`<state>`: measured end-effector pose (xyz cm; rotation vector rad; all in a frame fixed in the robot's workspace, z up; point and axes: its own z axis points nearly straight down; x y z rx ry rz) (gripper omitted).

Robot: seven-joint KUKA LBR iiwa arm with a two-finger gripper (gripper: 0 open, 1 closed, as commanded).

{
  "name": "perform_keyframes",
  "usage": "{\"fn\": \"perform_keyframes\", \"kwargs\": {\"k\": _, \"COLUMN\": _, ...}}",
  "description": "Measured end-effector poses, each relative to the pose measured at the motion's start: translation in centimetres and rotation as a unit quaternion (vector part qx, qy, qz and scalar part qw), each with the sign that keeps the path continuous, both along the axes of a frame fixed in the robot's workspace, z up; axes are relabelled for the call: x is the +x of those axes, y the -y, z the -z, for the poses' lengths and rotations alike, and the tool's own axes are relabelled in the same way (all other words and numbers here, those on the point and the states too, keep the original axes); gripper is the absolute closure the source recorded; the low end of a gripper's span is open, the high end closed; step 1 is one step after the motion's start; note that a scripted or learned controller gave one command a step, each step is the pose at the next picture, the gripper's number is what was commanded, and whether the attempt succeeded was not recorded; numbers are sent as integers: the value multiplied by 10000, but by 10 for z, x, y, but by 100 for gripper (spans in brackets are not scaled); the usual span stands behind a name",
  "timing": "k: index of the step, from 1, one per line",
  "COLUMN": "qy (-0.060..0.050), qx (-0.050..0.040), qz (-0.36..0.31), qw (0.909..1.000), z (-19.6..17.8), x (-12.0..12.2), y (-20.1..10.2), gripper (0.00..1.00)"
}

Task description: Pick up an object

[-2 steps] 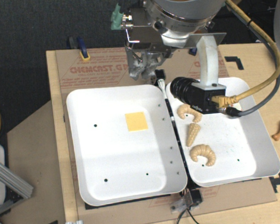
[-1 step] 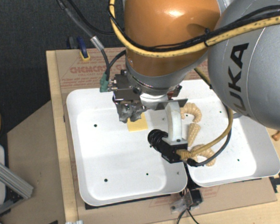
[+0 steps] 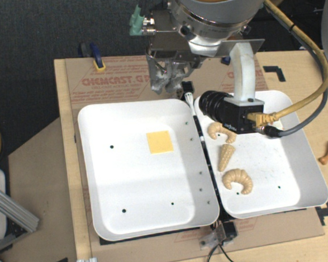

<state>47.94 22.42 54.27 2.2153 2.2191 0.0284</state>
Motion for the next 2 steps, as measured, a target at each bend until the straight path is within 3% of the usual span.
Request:
{"fn": "perform_keyframes", "kwargs": {"k": 1, "qy": -157, "qx": -78, "qz": 15, "qw": 9998, "z": 139, "x": -2, "y": 0, "gripper": 100}}
{"fn": "perform_keyframes", "kwargs": {"k": 2, "qy": -12, "qx": -9, "qz": 1, "qw": 10000, "z": 16, "x": 8, "y": 0, "gripper": 100}}
